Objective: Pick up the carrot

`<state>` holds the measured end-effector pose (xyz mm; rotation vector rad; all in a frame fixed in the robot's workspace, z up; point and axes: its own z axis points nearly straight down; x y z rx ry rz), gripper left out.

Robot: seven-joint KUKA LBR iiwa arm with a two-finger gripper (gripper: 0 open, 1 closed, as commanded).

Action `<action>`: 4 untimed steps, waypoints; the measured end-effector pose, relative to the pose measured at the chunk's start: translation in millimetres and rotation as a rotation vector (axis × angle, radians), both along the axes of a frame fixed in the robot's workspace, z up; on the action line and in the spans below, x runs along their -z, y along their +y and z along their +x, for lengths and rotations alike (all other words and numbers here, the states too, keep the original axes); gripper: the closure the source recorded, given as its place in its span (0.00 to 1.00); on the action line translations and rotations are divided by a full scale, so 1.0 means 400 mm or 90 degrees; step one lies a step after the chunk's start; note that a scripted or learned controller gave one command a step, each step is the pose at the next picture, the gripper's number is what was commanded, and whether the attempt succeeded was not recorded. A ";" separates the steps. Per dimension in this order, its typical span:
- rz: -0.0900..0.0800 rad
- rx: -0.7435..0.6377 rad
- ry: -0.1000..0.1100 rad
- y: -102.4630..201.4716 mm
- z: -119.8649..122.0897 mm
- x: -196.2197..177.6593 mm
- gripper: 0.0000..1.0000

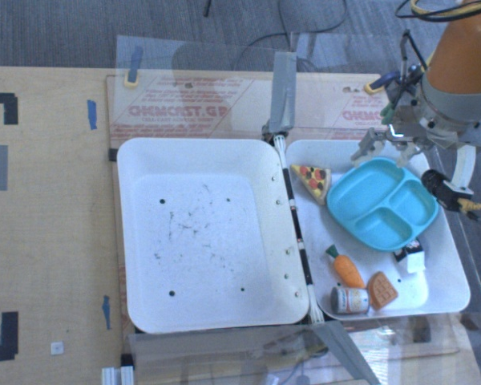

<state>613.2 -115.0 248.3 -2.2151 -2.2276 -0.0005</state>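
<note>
The carrot (349,271) is a small orange toy with a green top, lying in the front part of the right bin (449,291). It rests between a blue divided plate (381,203) and a small can (350,299). My gripper (391,144) hangs over the bin's far edge, just above the plate's back rim and well behind the carrot. Its fingers stand apart with nothing between them.
A toy pizza slice (313,180) lies at the right bin's far left corner. A brown bread piece (381,289) sits right of the can, and a small black and white object (411,255) lies by the plate's front edge. The left bin (136,175) adjoins on the left.
</note>
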 end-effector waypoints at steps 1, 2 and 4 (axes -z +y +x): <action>0.000 -0.117 0.000 -0.002 -0.156 0.162 0.00; 0.000 -0.224 0.000 0.033 -0.264 0.314 0.00; -0.010 -0.437 -0.016 0.005 -0.271 0.360 1.00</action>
